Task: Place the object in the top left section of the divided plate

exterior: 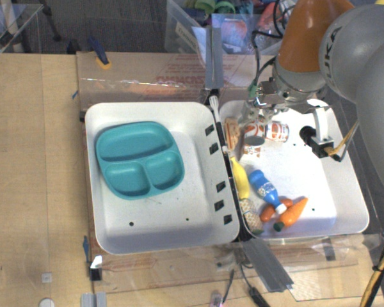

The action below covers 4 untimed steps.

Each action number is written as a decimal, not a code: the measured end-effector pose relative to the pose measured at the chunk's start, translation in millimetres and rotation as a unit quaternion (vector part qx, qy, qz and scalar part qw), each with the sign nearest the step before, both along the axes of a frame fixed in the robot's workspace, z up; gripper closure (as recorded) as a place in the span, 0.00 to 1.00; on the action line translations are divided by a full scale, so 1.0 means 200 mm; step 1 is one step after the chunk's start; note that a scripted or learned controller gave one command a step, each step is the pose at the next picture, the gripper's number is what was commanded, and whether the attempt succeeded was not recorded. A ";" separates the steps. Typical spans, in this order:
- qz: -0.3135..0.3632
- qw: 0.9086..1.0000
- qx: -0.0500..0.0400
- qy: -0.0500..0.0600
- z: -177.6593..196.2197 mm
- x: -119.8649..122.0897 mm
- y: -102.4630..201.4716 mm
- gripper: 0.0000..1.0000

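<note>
The pincer (256, 121), grip state unclear, hovers over a red-and-white can (273, 132); it should close squarely before swinging toward nine o'clock to the teal divided plate (139, 157).

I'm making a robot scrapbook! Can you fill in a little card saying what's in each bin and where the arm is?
left bin: white shallow bin holding a teal plastic divided plate
right bin: white shallow bin with a yellow banana, blue bottle, orange carrot, red-and-white can
arm: gripper low over the right bin's far end, near the can
plate: nothing on it
</note>
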State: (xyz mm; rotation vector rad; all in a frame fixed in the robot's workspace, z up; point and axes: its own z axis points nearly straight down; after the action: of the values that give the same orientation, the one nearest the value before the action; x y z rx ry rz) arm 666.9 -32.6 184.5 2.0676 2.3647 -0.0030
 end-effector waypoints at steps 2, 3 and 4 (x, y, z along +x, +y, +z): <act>-0.024 1.000 0.001 -0.001 -0.17 -0.01 0.84 1.00; 0.077 0.997 0.001 0.001 -0.08 -0.26 1.02 1.00; 0.077 0.997 0.001 0.001 -0.08 -0.26 1.02 0.00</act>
State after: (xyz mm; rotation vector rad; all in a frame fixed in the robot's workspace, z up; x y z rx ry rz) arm 614.6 170.4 167.7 1.8805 2.5200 -0.0028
